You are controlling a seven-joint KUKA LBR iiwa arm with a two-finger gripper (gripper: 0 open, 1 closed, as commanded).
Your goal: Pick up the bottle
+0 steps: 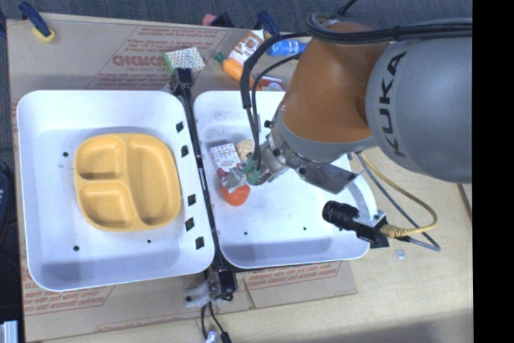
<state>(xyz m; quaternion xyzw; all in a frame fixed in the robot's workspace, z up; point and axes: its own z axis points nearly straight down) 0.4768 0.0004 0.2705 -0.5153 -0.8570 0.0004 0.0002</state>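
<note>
Orange-capped, the bottle [230, 173] lies on its side in the right bin [321, 249], near that bin's left wall, its printed label facing up. The jaws [255, 170] sit low over the bottle's right end, touching or nearly so; whether they are released or clenched cannot be told from this slant. A yellow divided tray [127, 181] rests in the left bin [48, 116]. Both bins stand on the desk [96, 52].
</note>
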